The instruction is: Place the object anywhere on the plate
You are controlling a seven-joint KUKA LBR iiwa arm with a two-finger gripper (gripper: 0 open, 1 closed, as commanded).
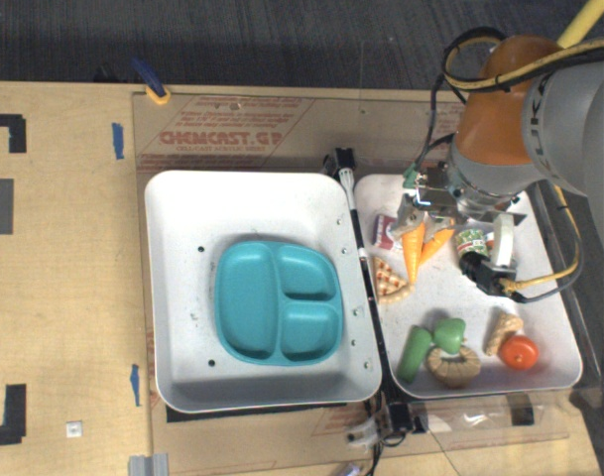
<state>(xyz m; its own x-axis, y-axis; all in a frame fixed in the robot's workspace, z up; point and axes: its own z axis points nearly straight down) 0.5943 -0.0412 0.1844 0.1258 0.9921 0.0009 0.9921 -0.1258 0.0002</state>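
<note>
Orange-banded arm [500, 117] bends down over the right bin [559, 365] — pincer [430, 211] state unclear

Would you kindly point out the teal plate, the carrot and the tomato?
teal plate [250, 305]: camera view, its large left compartment.
carrot [413, 251]: camera view, middle of its orange body.
tomato [521, 353]: camera view, its red centre.

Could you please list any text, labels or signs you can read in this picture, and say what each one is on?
Red printed lettering on the cardboard sheet behind the left bin: two lines, too blurred to read with confidence.
Small packet in the right bin: any print is too small to read.
Nothing else legible.
</note>
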